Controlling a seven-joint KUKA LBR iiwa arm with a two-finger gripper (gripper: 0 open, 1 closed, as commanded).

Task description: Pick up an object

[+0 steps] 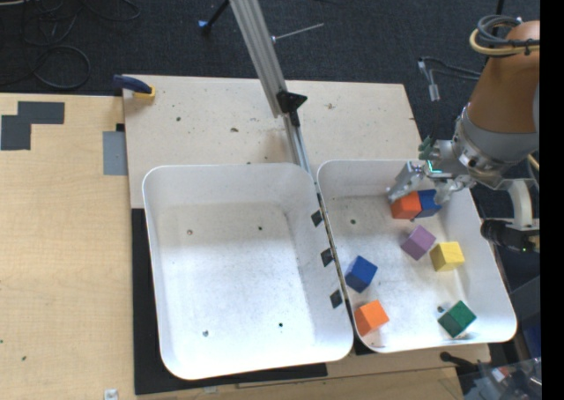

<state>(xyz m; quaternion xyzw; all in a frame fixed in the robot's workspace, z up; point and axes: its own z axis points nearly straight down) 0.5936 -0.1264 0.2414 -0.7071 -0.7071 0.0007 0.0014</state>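
My gripper (423,188) hangs over the back of the right bin (361,166), open, with its fingers spread wide. Directly under it an orange block (405,206) and a blue block (430,203) sit side by side, touching each other, partly covered by the gripper from above. Both seem to rest on the bin floor, and neither looks lifted. Further forward in the same bin lie a purple block (419,241), a yellow block (448,255), a green block (456,318), a second blue block (360,272) and a second orange block (372,315).
The left bin (229,266) sits beside the right one, sharing a divider wall with black clips (326,255). A slanted aluminium bar (260,37) rises from behind the bins. The arm's orange band (507,81) stands at the right edge.
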